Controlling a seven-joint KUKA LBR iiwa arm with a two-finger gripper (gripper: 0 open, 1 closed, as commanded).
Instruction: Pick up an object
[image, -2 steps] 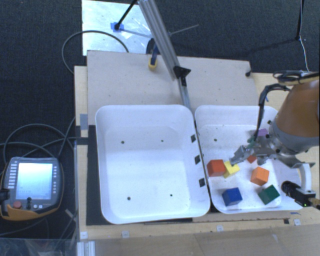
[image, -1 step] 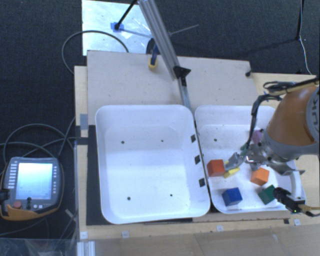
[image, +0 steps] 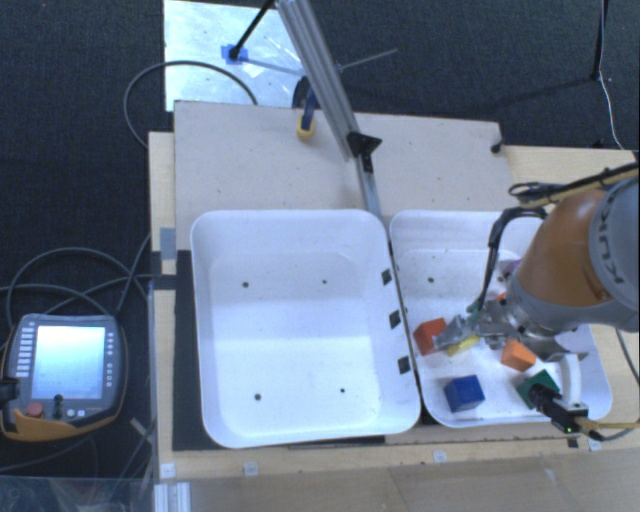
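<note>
Two fingers of the pincer (image: 462, 333) are low in the right bin (image: 440, 235), but whether they stand apart or together I cannot tell. A yellow piece (image: 462, 346) lies right at the tips, and it is unclear whether it sits between them. Touching it on the left is an orange-red block (image: 429, 334). Nearer the camera sits a blue cube (image: 463, 392). To the right lie an orange block (image: 517, 355) and a green block (image: 538, 384), close under the arm (image: 575, 265). On the left, just beside, is the left bin (image: 215, 250), and well apart a teach pendant (image: 62, 375).
</note>
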